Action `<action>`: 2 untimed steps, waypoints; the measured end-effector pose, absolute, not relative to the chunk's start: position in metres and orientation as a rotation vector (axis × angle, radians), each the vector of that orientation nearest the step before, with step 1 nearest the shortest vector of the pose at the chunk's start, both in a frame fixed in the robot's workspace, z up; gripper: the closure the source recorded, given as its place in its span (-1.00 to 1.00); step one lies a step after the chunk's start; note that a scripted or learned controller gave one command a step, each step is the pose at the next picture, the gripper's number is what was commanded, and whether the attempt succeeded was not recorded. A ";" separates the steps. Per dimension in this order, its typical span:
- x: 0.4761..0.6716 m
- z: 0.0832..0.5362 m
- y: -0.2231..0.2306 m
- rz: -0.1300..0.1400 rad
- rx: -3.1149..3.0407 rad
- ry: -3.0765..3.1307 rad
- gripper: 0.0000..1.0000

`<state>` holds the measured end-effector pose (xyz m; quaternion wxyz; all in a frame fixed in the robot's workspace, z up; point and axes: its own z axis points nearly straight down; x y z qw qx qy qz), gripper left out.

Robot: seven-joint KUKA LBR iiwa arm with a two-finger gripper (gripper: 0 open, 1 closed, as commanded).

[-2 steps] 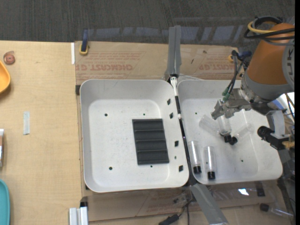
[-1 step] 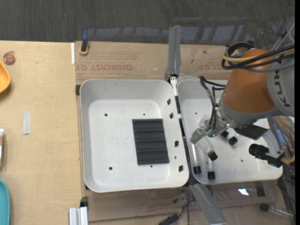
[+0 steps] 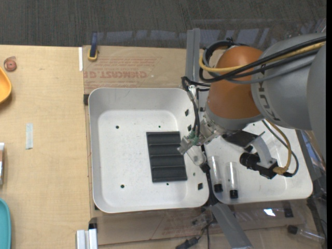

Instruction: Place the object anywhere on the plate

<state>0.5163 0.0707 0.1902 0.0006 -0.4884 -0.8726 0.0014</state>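
Camera view shows the arm point(image 3: 270, 82) reaching in from the right, its gripper point(image 3: 224, 178) hanging low over the near-left corner of the right bin point(image 3: 290, 191), beside the wall shared with the left bin point(image 3: 104, 139). Whether that hand is spread or closed, or has anything in it, I cannot tell. A dark ridged block point(image 3: 166, 156) lies flat in the left bin, right of its middle; this is probably the object. I cannot make out a plate. To pick well, the arm likely needs to cross the wall, centre over the block and descend squarely.
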 end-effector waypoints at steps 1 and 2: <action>0.504 0.238 0.151 0.006 -1.714 -2.632 1.00; 0.549 0.320 0.130 0.002 -1.080 -2.952 1.00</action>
